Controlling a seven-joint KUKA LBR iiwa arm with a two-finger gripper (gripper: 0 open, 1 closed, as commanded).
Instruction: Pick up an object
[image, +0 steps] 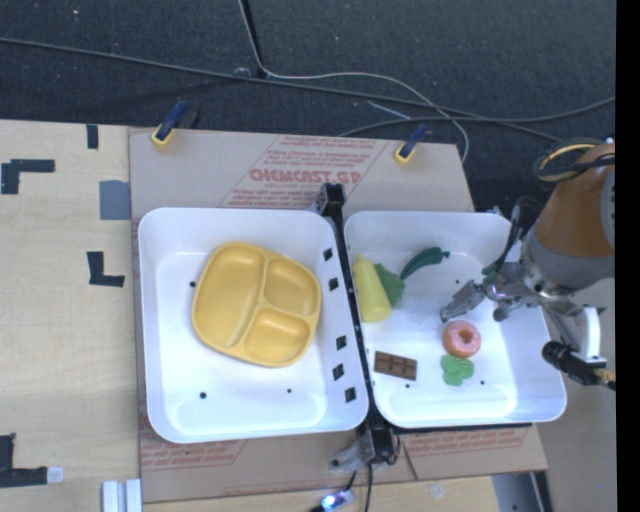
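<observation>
In the right bin (500, 400) lie a pink donut (461, 339), a small green piece (457, 371) just below it, a brown chocolate bar (394, 366), a yellow corn cob with a green husk (371, 289) and a green pepper (424, 262). My gripper (480, 303) hangs over the right half of this bin, just above and slightly right of the donut. Its two fingers are spread apart, open, with nothing between them. The grey arm with its orange band (578, 212) comes in from the right.
The left bin (165, 400) holds a yellow divided plate (257, 303). A black divider (346, 300) runs between the bins. Both bins rest on a cardboard sheet (300, 170) held by clamps at the back. Cables cross the dark floor behind.
</observation>
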